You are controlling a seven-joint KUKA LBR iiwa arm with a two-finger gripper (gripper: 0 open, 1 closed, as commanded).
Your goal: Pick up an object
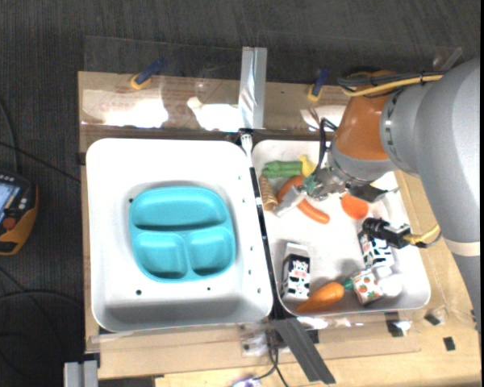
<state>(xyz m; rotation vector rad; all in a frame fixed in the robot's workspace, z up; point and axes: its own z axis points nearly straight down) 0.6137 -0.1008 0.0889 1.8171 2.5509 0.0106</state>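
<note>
Lying nearest in the right bin (415,297) were a carrot (323,294) and cow-print cartons (296,274). Farther back, the gripper (313,189) hung over orange toy food (294,188); whether its fingers gripped anything, I cannot tell. A blue tray (181,232) filled the left bin (113,297).

A robotics lab — clamped bench (105,103), teach pendant (4,208) on dark carpet.
</note>
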